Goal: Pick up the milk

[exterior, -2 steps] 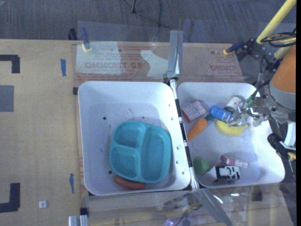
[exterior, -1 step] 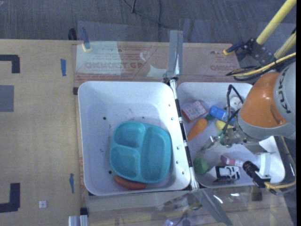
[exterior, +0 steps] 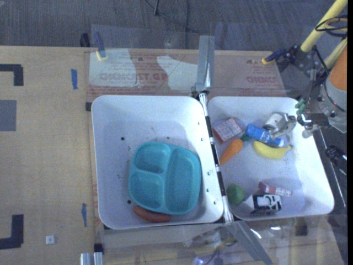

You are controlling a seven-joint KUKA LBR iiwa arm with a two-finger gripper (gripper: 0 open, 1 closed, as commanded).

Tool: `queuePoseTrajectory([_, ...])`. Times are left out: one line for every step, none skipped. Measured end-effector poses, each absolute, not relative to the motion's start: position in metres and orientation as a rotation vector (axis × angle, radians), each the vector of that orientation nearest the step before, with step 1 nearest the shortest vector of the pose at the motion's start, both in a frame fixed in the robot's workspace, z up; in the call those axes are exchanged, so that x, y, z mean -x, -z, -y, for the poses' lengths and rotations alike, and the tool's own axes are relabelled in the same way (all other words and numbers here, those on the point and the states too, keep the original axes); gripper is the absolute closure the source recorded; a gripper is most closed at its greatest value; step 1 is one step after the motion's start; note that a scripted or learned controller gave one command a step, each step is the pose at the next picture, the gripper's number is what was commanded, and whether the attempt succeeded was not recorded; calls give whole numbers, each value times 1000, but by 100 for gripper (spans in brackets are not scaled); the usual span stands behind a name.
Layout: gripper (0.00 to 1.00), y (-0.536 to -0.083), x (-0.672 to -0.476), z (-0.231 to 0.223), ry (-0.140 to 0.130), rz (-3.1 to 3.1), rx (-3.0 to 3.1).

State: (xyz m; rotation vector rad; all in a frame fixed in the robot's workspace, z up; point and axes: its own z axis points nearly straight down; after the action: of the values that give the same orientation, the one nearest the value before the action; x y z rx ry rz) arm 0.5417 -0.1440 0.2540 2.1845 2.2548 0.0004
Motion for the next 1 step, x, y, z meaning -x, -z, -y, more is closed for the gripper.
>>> queuePoseTrajectory([0, -254, -542, 144, 0, -2255, -2184])
